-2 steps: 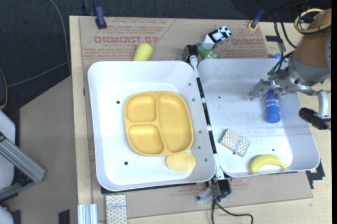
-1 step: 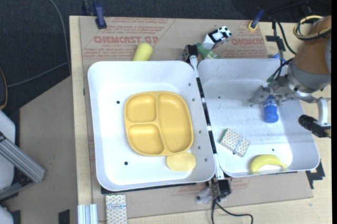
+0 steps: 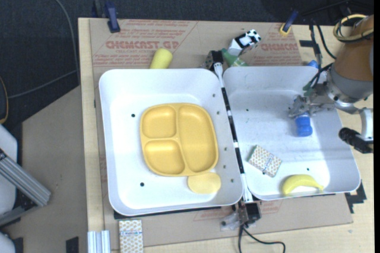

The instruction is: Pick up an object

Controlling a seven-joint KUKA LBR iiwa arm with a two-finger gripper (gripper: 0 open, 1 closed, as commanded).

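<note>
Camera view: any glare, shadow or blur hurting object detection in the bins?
Camera view: even light, soft shadows, no harsh glare on the white bins; yellow tray, banana and blue object read clearly; the gripper above the blue object is dark and slightly soft, so its detail is hard to resolve.

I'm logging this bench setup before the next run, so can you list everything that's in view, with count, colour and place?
Bins: 2, white, side by side on the bench.
Divided plate: 1, yellow, middle of left bin.
Round disc: 1, pale yellow, left bin, at the plate's near edge.
Blue cylinder: 1, right bin, just below the gripper.
Patterned packet: 1, white and tan, right bin.
Banana: 1, yellow, right bin's near edge.
Yellow object: 1, on the bench behind left bin.
Black-and-white toy: 1, behind the bins.
Gripper: 1, grey, over right bin.
</note>
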